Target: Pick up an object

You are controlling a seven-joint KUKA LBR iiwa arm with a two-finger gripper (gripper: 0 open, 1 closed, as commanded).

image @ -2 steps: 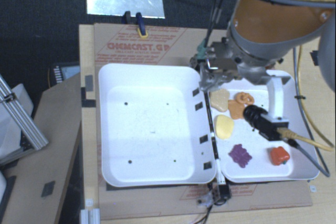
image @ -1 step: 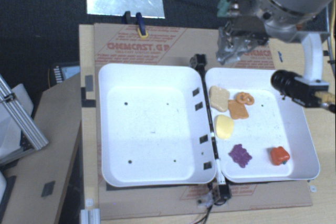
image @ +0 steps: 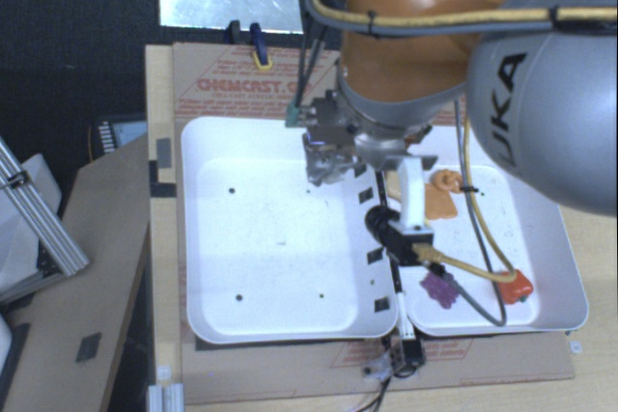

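1. Looming closest to the lens is the arm's big orange band (image: 425, 5), with the grey link reaching in from the right.
2. Now the pickable things, all in the right bin (image: 555, 236): a small purple object (image: 439, 288) near the front, an orange-red object (image: 519, 286) just to its right by the front corner, and a flat tan-orange piece (image: 442, 195) further back.
3. That tan-orange piece looks the nearest candidate; the purple one and the orange-red one lie further off toward the front edge.
4. Out to the gripper (image: 326, 164): it hangs over the left bin (image: 208, 236), near its back right part, beside the divide between the bins.
5. The key relation: every object lies to the right of the jaws, across the divide, so the coming move likely calls for a shift rightward.
6. Jaws state? Cannot tell; the metal hardware hides it.
7. Both bins sit on cardboard on the table (image: 97, 285).
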